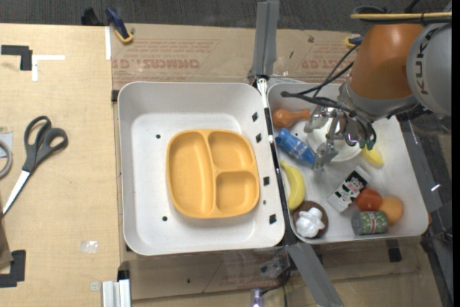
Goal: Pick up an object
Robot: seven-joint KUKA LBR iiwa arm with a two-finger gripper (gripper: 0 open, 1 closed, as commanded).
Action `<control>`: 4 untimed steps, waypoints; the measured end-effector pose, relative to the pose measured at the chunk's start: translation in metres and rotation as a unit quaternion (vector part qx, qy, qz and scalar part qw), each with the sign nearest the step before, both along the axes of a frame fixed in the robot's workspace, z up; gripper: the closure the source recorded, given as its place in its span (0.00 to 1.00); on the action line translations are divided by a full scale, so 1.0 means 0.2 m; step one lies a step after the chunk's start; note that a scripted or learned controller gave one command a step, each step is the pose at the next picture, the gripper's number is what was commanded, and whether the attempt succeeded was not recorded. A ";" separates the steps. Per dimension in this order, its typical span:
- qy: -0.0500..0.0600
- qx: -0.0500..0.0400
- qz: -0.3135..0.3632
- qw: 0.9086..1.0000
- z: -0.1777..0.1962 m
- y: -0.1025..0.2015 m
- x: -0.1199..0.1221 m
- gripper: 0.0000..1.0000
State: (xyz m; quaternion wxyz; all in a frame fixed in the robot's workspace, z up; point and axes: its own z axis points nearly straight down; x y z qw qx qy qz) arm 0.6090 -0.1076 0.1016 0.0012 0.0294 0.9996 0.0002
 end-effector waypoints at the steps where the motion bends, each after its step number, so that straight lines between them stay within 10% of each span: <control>1: 0.000 -0.001 0.016 1.000 -0.05 -0.02 -0.41 0.00; 2: -0.002 -0.001 -0.016 1.000 0.29 -0.38 -0.11 0.00; 4: -0.007 0.000 -0.061 0.998 0.00 -0.20 -0.16 0.00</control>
